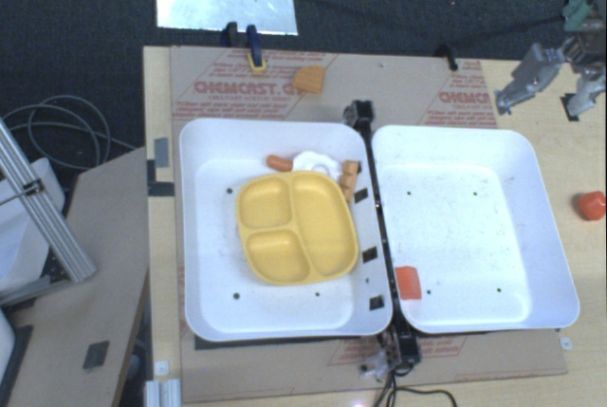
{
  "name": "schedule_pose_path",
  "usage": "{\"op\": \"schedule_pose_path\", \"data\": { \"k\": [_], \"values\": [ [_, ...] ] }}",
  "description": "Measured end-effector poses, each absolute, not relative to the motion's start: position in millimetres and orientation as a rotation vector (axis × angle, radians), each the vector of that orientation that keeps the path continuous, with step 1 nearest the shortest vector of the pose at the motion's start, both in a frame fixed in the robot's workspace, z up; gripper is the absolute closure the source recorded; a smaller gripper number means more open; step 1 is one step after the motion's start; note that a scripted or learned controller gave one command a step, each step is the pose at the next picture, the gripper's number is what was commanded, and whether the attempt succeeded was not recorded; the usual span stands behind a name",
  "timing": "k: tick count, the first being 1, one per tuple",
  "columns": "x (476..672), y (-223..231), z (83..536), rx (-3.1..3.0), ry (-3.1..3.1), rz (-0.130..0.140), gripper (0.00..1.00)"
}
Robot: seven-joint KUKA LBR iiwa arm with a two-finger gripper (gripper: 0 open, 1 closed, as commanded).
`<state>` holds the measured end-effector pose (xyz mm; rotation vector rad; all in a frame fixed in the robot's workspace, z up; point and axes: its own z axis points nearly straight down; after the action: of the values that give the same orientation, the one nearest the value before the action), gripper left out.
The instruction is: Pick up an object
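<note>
Gripper (553,81) sat high at the desk's far right corner, clear of both bins, fingers' state unreadable from here; easiest target looked like the orange block (407,282) alone at the right bin's (541,206) near-left corner, best approached from the open side, away from the wall.

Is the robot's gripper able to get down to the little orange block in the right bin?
Probably yes. The orange block lies alone by the right bin's near-left corner, nothing on it. The gripper sits up beyond the bin's far-right corner, open space between.
</note>
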<state>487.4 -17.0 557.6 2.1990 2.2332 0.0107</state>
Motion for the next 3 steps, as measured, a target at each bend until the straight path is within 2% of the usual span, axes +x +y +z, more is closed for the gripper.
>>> {"op": "schedule_pose_path", "data": {
  "k": [1, 3],
  "values": [
    [485.5, -123.7, 522.0, 2.231, 2.209, -0.003, 0.00],
    [486.6, -117.5, 523.9, 2.216, 2.223, 0.003, 0.00]
  ]
}}
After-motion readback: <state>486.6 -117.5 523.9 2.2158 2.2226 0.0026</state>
